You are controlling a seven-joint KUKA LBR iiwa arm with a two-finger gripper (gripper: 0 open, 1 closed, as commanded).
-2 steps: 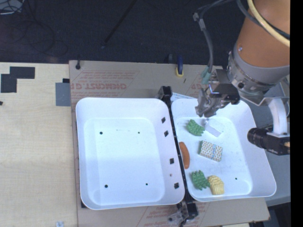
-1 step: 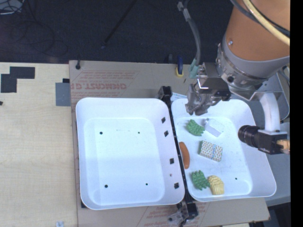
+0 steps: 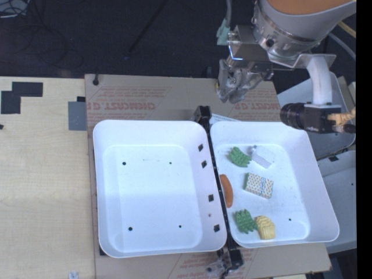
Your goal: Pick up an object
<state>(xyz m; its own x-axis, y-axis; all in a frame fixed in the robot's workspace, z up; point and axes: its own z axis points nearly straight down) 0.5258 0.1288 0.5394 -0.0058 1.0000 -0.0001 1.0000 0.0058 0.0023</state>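
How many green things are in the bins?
2. One green thing sits near the back of the right bin, and the other green thing sits near the front, beside a yellow piece.

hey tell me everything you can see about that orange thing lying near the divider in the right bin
The orange object is a small elongated piece with rounded ends, shaped like a little sausage or carrot, smooth and slightly glossy, probably plastic. It lies flat on the floor of the right bin, along the bin's left wall beside the divider, its long axis running roughly up and down in the view. It sits apart from the other items; the patterned square packet is to its right. The gripper hangs above the bins' far edge, well away from it.
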